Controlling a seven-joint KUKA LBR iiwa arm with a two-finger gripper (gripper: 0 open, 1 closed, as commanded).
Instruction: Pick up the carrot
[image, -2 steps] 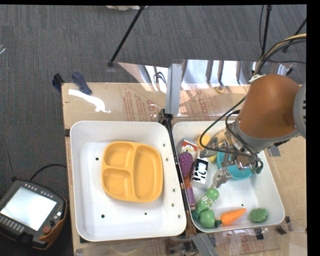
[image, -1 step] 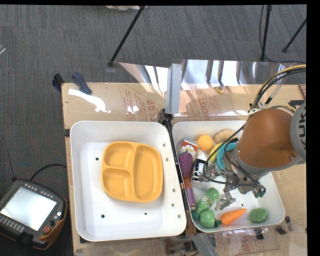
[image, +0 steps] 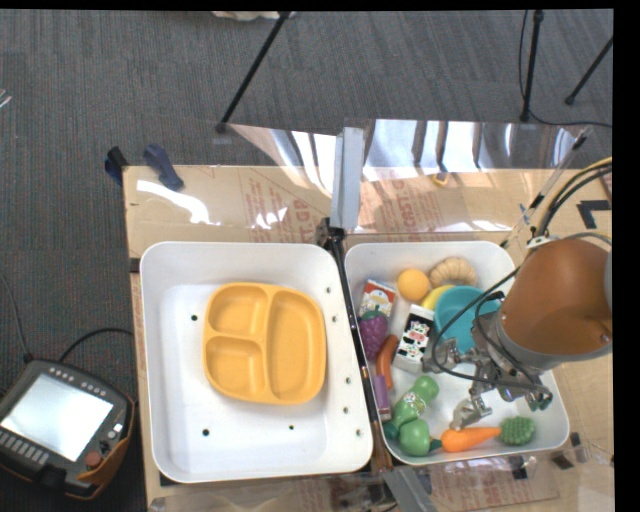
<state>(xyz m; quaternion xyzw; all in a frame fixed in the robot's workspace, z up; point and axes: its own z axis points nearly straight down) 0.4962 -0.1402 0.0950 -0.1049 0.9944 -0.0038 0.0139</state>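
The carrot (image: 472, 438), orange with a green stub at its left end, lies flat along the near edge of the right bin (image: 556, 412). My gripper (image: 467, 412) hangs just above it, fingers pointing down at the carrot's middle. Nothing shows between the fingers. The arm's orange band (image: 556, 293) and grey wrist cover the bin's right part.
In the right bin lie green toy vegetables (image: 414, 412), a green bumpy piece (image: 517, 430), purple grapes (image: 373, 330), a black-and-white carton (image: 415, 338), a teal bowl (image: 459, 309), an orange ball (image: 413, 284) and a beige ring (image: 453, 270). A yellow divided plate (image: 265, 342) sits in the left bin (image: 175, 300).
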